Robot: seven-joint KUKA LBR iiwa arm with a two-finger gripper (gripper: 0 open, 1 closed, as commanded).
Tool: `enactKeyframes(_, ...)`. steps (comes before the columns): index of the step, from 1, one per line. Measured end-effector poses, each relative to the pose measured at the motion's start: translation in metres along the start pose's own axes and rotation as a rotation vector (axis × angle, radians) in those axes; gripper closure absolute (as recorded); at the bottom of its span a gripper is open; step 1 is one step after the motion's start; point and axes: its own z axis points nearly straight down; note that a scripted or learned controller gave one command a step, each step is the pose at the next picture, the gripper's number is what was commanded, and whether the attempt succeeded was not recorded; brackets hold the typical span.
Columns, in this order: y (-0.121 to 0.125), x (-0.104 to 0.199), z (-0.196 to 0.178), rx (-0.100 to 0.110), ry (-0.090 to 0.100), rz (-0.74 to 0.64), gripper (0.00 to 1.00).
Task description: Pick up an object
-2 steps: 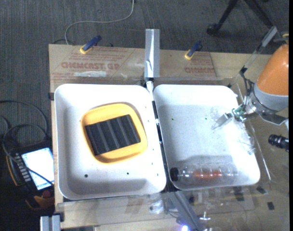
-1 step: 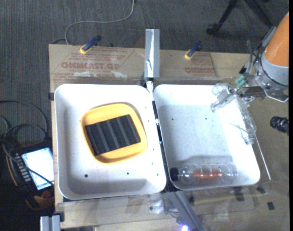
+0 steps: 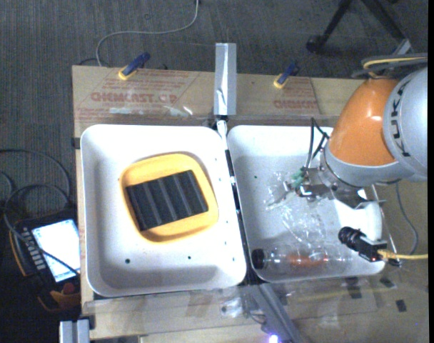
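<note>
**Operator:** What lies around the bins in the camera view?

**Describer:** You see two white bins side by side on a cardboard-covered surface (image 3: 96, 106). Two blue-and-yellow clamps (image 3: 133, 65) grip its far edge, and a metal post (image 3: 225, 77) rises between the bins. On the floor to the left lies a lit handheld screen (image 3: 51, 243) with dark cables around it. A chair base (image 3: 352, 9) stands at the far right.

**Operator:** Any writing?

**Describer:** Faded red print on the cardboard looks like "CHEMCAST". The letters "KU" show on the grey arm (image 3: 417, 120), beside its orange band.

**Operator:** Where are the things you could pick up?

**Describer:** The left bin (image 3: 103, 148) holds a yellow tray (image 3: 170, 230) with a black ribbed centre. Its long axis runs roughly left to right, slightly skewed. In the right bin (image 3: 253, 145), a clear bottle (image 3: 295, 261) lies on its side against the near wall. Its long axis runs left to right, with the dark cap pointing left toward the wall between the bins. Something orange shows along its middle. Crumpled clear plastic (image 3: 303, 224) lies in the middle of that bin, just beyond the bottle.

**Operator:** And the gripper?

**Describer:** The gripper (image 3: 310, 184) sits over the far end of the crumpled plastic, well apart from the tray. The arm's bulk covers the bin's right side. You cannot tell whether the gripper is open or closed, or whether it holds anything.
</note>
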Motion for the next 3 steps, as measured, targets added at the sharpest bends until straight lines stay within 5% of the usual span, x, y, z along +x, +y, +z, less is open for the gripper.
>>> enactKeyframes(1,0.052,-0.031,0.068,-0.001,0.000,0.062,0.00)
enactKeyframes(2,0.106,-0.069,0.092,-0.014,-0.004,0.085,0.00)
enactKeyframes(3,0.141,-0.127,0.050,0.012,-0.003,0.147,0.00)
